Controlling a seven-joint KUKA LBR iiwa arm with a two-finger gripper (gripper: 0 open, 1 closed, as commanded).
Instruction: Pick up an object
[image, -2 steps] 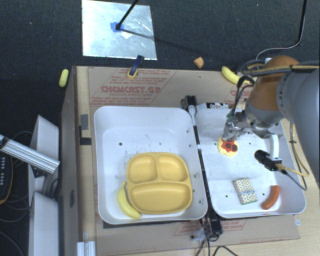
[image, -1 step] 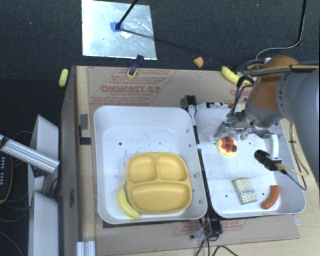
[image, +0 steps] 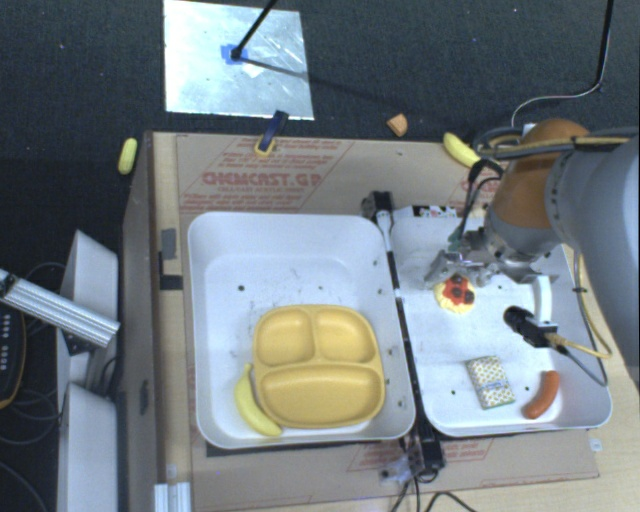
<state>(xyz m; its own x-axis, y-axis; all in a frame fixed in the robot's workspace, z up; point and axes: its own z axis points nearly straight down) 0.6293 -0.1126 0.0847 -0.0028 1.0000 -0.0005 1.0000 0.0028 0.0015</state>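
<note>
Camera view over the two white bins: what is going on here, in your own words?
A grey robot arm reaches in from the right, and its gripper hangs right over a small round yellow toy with red and black marks in the right white bin. No grasp can be confirmed. A small patterned box and an orange-red sausage lie apart, nearer the front. The left white bin holds a yellow divided plate with a yellow banana beside it.
</note>
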